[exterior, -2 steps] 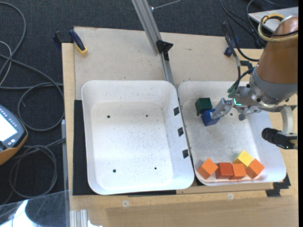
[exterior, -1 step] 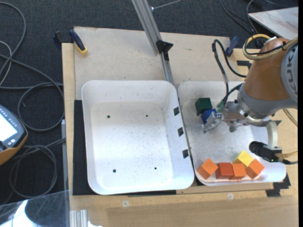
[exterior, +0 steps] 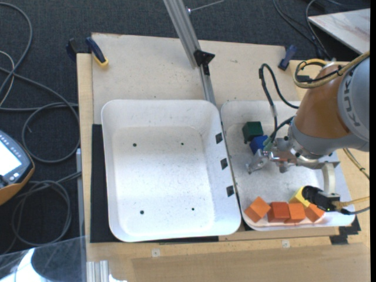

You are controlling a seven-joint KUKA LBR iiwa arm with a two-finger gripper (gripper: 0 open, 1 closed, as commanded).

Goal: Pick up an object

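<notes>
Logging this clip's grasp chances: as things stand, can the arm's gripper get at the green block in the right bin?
Probably yes. The gripper hangs just below the green block in the right bin, with bare floor between; the blue block beside it may crowd the approach.

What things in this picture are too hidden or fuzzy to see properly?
- Camera view: the gripper is small and blurred, so what it is doing is unclear.
- Camera view: part of the right bin is covered by the arm.
- Camera view: the yellow object is partly hidden by a black piece.
- Camera view: the blue block sits partly behind the green block.
</notes>
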